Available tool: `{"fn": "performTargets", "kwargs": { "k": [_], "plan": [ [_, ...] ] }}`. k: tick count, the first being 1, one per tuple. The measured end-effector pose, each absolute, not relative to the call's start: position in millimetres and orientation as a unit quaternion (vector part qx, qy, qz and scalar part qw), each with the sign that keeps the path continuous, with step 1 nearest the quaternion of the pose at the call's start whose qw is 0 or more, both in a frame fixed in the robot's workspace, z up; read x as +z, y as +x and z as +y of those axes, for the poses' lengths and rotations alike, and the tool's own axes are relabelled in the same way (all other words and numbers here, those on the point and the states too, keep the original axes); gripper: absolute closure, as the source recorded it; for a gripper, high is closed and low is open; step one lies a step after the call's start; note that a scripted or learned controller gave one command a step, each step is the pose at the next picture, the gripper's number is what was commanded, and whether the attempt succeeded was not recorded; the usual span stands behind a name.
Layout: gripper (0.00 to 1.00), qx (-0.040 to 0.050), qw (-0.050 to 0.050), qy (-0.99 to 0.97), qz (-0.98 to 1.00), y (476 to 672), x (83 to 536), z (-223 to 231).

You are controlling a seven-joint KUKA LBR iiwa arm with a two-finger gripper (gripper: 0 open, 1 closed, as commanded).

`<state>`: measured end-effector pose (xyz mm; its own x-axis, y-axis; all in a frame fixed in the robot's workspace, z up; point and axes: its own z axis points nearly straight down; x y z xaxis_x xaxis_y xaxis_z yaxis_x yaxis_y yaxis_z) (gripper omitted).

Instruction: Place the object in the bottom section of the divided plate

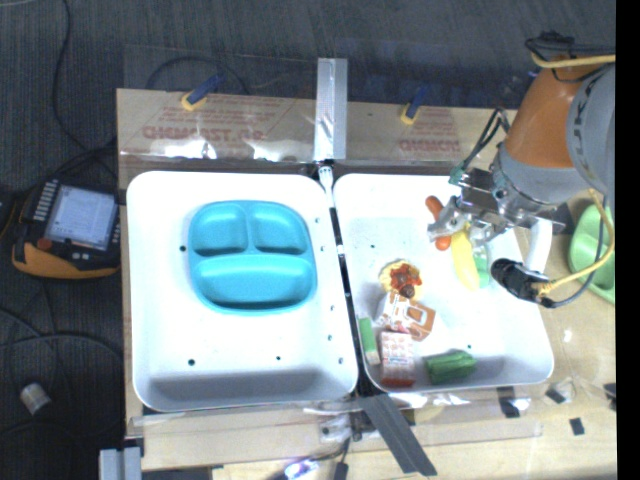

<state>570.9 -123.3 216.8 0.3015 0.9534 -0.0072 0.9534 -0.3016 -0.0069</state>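
Note:
The blue divided plate (250, 253) lies in the left bin (160, 368), with two small sections on its far side and one wide section on its near side. My gripper (458, 230) hangs over the upper part of the right bin (520, 353), far to the right of the plate. Just under and beside it lie a yellow oblong toy (465, 261) and a small orange-red piece (432, 206). Whether anything sits in the gripper is hidden by the wrist.
Lower in the right bin lie a round pizza-like toy (402, 276), a waffle-patterned piece (408, 318), a red and white packet (396, 354), a green block (450, 365) and a thin green stick (368, 340). A ridge (338, 268) divides the bins.

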Motion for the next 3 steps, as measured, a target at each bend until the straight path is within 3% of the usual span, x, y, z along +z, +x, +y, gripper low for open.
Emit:
{"fn": "performTargets", "kwargs": {
  "k": [1, 2, 3],
  "plan": [
    [1.00, 0.0033, 0.003, -0.723, -0.690, 636.0, 179.2, -43.5],
    [0.00, 0.0033, 0.002, -0.723, -0.690, 636.1, 179.4, -43.7],
    [1.00, 0.0059, 0.005, -0.723, -0.691, 636.3, 184.3, -43.2]
  ]
}}
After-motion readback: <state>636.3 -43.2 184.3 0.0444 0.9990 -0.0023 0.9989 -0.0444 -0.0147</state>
